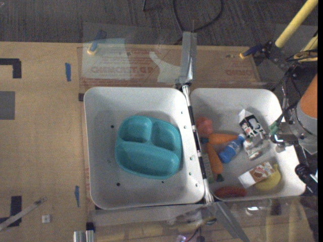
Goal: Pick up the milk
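My hand was low in the right bin, just beside the milk carton, which lay tilted near the far wall. I could not tell how my hand stood, wide or narrow. A blue bottle and a carrot lay close by. I judged this the approach step; next I needed to close squarely on the carton.

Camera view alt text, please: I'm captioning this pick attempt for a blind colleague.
The gripper reaches from the right into the right bin, low beside a white milk carton and a blue bottle. Around them lie carrots, a small brown carton and a yellow fruit. The left bin holds a teal divided plate.
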Motion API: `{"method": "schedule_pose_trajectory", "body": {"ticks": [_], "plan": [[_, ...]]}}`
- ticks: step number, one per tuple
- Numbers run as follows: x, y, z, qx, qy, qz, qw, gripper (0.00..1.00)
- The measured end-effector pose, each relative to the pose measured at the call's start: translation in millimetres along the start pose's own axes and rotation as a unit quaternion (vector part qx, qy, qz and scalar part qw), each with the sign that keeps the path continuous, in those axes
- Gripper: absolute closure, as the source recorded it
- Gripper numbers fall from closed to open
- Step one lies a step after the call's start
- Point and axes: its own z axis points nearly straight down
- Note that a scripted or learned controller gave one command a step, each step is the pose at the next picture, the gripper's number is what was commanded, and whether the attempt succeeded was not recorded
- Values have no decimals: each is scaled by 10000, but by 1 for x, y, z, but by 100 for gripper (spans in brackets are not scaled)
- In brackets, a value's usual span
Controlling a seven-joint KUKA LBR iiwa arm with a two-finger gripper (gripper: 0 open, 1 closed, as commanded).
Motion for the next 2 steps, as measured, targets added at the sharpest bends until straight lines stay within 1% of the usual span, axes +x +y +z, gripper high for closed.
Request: {"method": "schedule_pose_trajectory", "body": {"ticks": [1,2], "plan": [[-42,81,93,-33,-17,-168,9999,0],[-40,101,120,-45,-35,-625,9980,0]]}}
